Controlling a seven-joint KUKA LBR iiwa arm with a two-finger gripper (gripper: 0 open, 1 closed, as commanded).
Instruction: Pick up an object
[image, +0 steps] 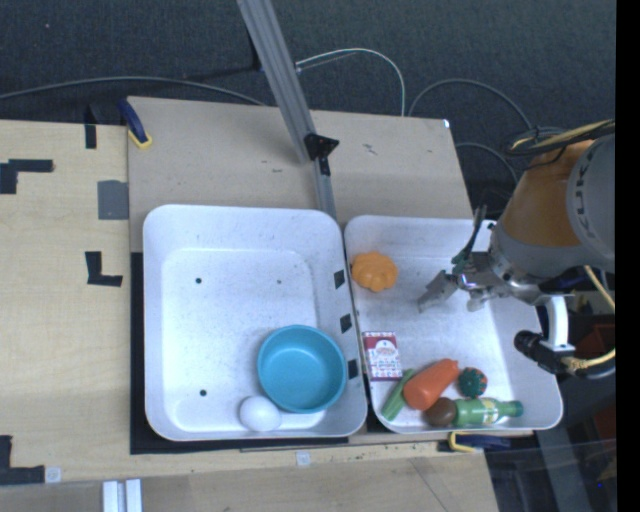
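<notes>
My gripper (455, 296) hovers over the right bin (520, 345), in its upper right part, with its fingers spread open and nothing between them. An orange pumpkin-like toy (374, 271) lies to its left, apart from it. Below the gripper, along the bin's front, lie a small red and white box (382, 355), a carrot (430, 383), a red and green berry (471, 381) and a green bottle (487, 410) on its side.
The left bin (200, 290) holds a blue bowl (300, 367) and a white ball (259, 411) near its front. A grey pole (285, 85) slants across the bench at the back. The orange-banded arm (545, 205) reaches in from the right.
</notes>
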